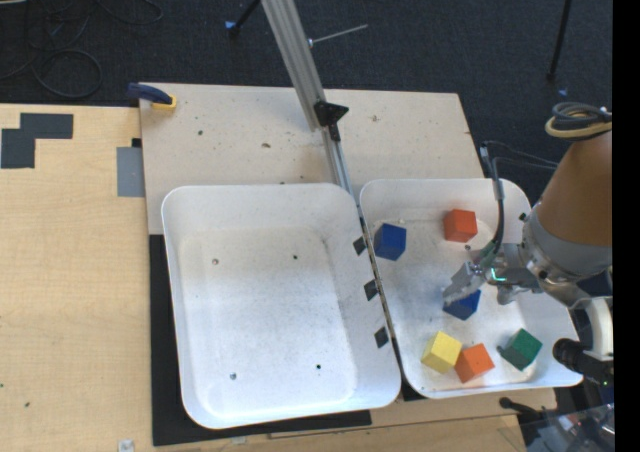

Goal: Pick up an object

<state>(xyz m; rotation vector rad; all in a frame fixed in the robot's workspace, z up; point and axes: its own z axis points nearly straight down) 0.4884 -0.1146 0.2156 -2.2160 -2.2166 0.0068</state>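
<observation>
My gripper (468, 288) hangs low over the middle of the right bin (420, 202). It is right above a small blue cube (462, 307), whose top it partly hides, and I cannot see whether it touches the cube. A second blue cube (390, 240) lies near the bin's left wall. An orange cube (460, 225) sits towards the back. Along the front edge lie a yellow cube (441, 351), another orange cube (474, 362) and a green cube (521, 349).
The left bin (260, 310) stands beside the right one, with black clips (368, 288) along the shared wall. A slanted metal rail (300, 60) rises behind the bins. The arm's grey body and orange band (585, 200) cover the right bin's right edge.
</observation>
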